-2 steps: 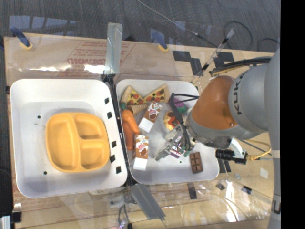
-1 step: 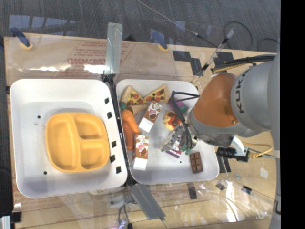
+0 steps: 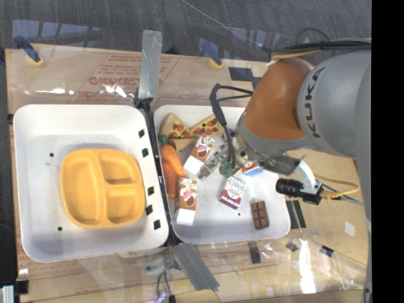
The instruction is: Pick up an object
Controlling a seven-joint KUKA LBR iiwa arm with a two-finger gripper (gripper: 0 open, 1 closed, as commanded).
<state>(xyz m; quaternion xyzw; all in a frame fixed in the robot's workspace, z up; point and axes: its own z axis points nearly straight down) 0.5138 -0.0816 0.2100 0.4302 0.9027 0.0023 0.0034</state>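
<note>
Toys in the right bin (image 3: 278, 223), gripper (image 3: 218, 161) above them.
Two pizza slices (image 3: 177, 129), one carrot (image 3: 171, 163), one chocolate bar (image 3: 259, 214), three small cartons (image 3: 232, 191); one yellow plate (image 3: 101, 187) left. Grip unclear.

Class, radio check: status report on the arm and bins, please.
Gripper low in right bin, among small cartons. Nothing seen between fingers. Carrot and chocolate bar loose nearby. Yellow tray in left bin.

You get bright, even light from above. The white bins (image 3: 38, 131) look a bit washed out. Plastic sheeting (image 3: 76, 74) shines with glare. Shadows are soft.
</note>
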